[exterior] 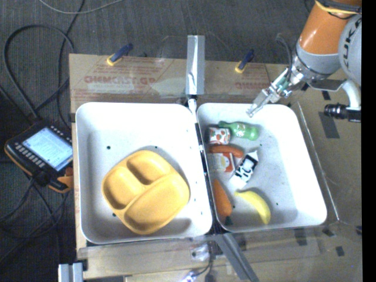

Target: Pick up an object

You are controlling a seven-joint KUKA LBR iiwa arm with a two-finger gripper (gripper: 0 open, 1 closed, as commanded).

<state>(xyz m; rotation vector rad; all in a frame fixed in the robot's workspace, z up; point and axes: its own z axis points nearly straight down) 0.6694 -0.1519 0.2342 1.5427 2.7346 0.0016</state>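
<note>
1. Over the far edge of the right bin [305, 175] we see the gripper [257, 108], hanging near that bin's far rim, a little toward its middle; its thin fingers point down and to the left.
2. We can't tell whether the fingers are parted or together at this size, and we see nothing between them.
3. Behind it, the arm's orange band [326, 19] and grey wrist rise toward the upper right corner of the view.
4. Just below the gripper, near the far edge of the right bin, we find a green bottle [242, 131] lying on its side, apart from the fingertips.
5. Beside the bottle, against the bin's left wall, stands a small red and white can [219, 136].
6. Nearer the middle of that left side lie a red sausage-like piece [226, 150] and a black and white item [245, 167], close together.
7. Toward the near edge we see an orange carrot [221, 198] along the left wall and a yellow banana [257, 205] just beside it.
8. Across the divider, the left bin [94, 128] carries a yellow divided plate [145, 190] near its near right corner.
9. Off the bench's left side, a handheld pendant [42, 150] with a lit screen lies among black cables.
</note>
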